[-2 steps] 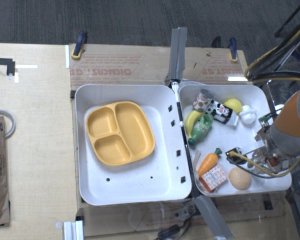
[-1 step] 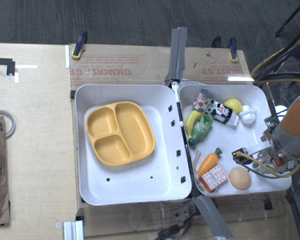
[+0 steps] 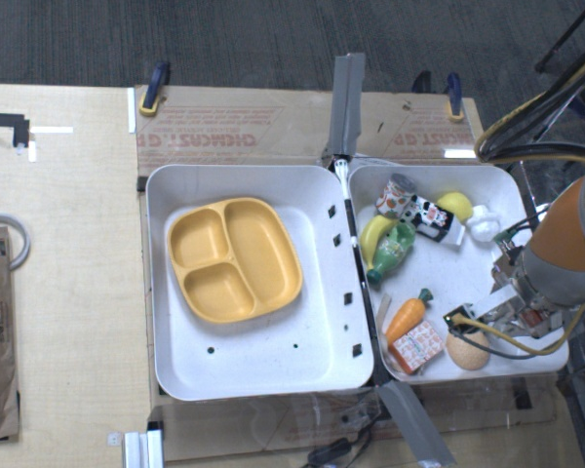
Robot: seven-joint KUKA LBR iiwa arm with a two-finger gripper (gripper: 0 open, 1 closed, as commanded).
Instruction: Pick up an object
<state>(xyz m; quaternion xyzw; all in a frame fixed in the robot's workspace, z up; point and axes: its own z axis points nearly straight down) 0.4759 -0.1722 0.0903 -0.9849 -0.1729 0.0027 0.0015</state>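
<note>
Gripper (image 3: 515,291) hangs low over the right bin's (image 3: 512,185) near right corner; whether it is released or clenched cannot be told. Nothing is seen held. Nearest candidates are the egg (image 3: 468,352), just beside it against the front wall, then the box (image 3: 416,347) and carrot (image 3: 407,317). Choose the egg or carrot. Centre above the chosen item, align the grip across its narrow axis, and descend vertically. Keep clear of the wall, and avoid the crowded far cluster around the bottle (image 3: 390,250).
</note>
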